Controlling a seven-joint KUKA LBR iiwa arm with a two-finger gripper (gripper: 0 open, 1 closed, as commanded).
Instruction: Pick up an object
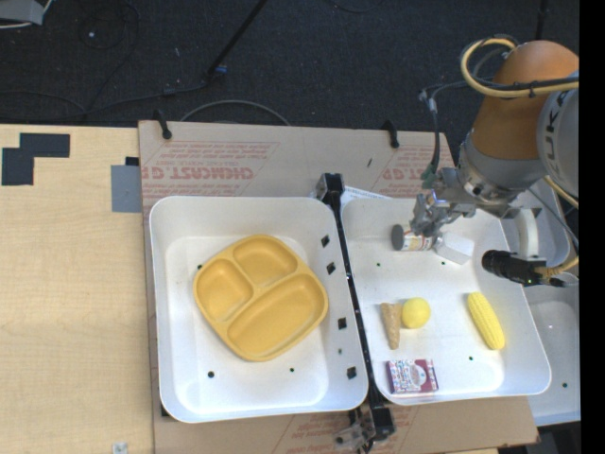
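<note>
My gripper hangs over the back of the right bin. Just below it, to the left, lies a small cylinder-shaped item with a grey end; whether the gripper touches it I cannot make out. Nearer the front of the same bin lie a yellow ball, a tan cone against the ball's left side, a corn cob and a small red and white packet.
The left bin holds a yellow divided plate. A black divider rail runs between the two bins. The arm's orange band and grey body rise over the right bin's back right corner.
</note>
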